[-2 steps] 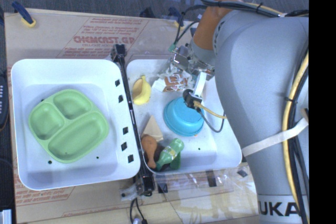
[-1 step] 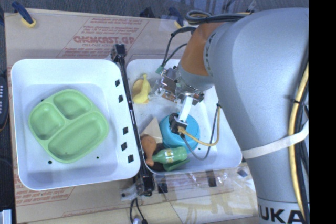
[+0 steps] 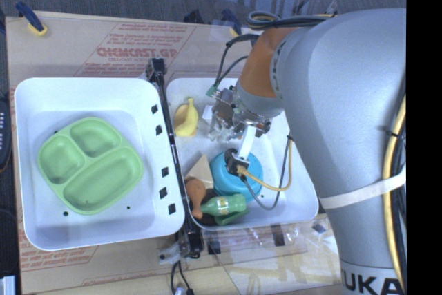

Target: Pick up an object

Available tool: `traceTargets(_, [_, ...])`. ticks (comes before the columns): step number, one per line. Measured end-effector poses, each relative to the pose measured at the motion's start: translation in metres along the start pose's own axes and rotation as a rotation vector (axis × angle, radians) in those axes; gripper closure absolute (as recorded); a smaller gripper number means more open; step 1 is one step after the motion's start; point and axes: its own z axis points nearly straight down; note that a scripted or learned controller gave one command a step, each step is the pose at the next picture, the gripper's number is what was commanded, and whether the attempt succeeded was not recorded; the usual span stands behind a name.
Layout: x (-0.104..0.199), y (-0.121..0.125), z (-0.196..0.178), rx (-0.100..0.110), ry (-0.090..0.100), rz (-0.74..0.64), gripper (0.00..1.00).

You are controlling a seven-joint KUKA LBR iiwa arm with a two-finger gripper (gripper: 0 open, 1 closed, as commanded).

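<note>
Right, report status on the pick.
Gripper over the right bin, grasp state unclear. Yellow banana toy beside it, apart. Blue round piece, green bottle, brown piece crowded at the near end.

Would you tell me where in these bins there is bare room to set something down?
The left bin has bare floor beyond the green plate, along the far wall, and at its near right corner. The right bin is crowded: banana, blue bowl, green bottle, with the gripper among them.
</note>
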Motion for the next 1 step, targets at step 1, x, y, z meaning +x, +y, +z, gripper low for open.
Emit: traceTargets(1, [0.0000, 0.0000, 0.0001, 0.000, 0.000, 0.000, 0.00])
